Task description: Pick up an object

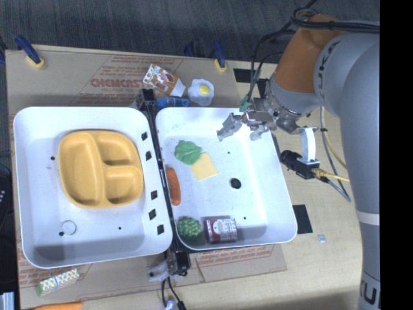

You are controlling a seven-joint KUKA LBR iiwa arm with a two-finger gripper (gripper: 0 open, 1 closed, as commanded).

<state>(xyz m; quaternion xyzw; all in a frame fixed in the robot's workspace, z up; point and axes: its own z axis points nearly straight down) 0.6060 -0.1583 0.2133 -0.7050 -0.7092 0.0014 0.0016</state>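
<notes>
My gripper (242, 130) hangs over the upper right part of the right bin (271, 192), fingers spread and nothing between them. In that bin lie a green leafy piece (188, 152), a yellow cheese slice (204, 167), an orange sausage (173, 185) along the left wall, a green round item (188, 227) and a dark red can (221, 230) at the front. The green piece and the cheese sit left of and below the gripper, apart from it.
The left bin (32, 173) holds a yellow divided tray (101, 167). Behind the bins lie a small printed carton (159, 78), a blue item (171, 101) and a white and yellow egg toy (201, 91). A candy wrapper (57, 281) lies at the front left.
</notes>
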